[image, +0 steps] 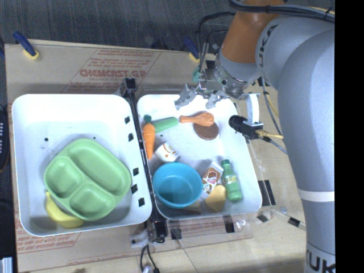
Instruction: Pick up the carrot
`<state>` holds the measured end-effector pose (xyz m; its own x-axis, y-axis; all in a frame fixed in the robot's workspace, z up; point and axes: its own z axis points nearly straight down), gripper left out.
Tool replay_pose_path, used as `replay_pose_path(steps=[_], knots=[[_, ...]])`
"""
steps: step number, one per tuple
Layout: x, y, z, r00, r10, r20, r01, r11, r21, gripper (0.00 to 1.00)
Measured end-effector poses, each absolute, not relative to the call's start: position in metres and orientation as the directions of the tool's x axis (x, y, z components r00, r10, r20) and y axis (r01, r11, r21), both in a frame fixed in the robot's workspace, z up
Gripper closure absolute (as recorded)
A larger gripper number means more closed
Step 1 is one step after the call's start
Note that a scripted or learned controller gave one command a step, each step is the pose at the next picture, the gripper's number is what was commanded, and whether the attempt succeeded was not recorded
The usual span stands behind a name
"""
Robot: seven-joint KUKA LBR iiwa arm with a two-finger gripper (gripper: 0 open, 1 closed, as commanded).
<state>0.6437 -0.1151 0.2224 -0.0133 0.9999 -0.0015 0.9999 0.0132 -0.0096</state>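
- The carrot point(149, 139) lies at the left wall of the right bin point(248, 158), beside the blue bowl point(177, 185).
- The hand point(198, 98) hangs over the bin's far edge, fingers spread wide, holding nothing.

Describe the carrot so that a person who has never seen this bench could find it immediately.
Look at the right white bin, then at its left wall beside the divider between the two bins. The carrot lies there lengthwise along the wall, above the blue bowl. It is the only orange, tapered thing with a green top; the chicken drumstick nearby is paler and lies crosswise.
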Motion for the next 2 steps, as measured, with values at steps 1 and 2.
replay_pose_path(steps=[1,2], knots=[[0.653,-0.098,0.106,-0.086,0.996,0.000,0.996,0.086,-0.022,0.00],[0.633,-0.097,0.097,0.282,0.959,0.001,0.959,-0.282,-0.001,0.00]])
